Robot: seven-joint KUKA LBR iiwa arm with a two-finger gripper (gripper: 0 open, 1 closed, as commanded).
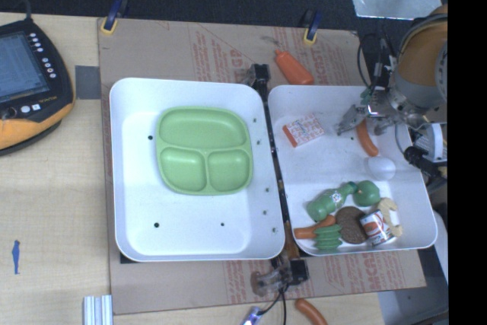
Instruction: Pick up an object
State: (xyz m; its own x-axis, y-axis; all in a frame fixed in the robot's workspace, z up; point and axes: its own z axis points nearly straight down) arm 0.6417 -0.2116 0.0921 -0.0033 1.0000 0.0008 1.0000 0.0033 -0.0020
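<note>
1. Nearest the camera, an orange sausage (313,310) lies on the bench (46,224) below the bins.
2. Right bin (426,240) holds a green bottle (329,201), a small can (375,227) and a red-and-white card (303,130) (well apart from the pile).
3. Claw (361,120) stands spread wide just beside another sausage (367,139), gripping nothing.
4. Left bin (133,240) carries a green divided plate (205,150).

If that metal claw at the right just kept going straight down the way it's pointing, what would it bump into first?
Most likely the small orange sausage-shaped toy, which lies right by the gripper in the right bin. Depth is hard to judge from above, so it might just miss and meet the bin's white floor instead.
</note>
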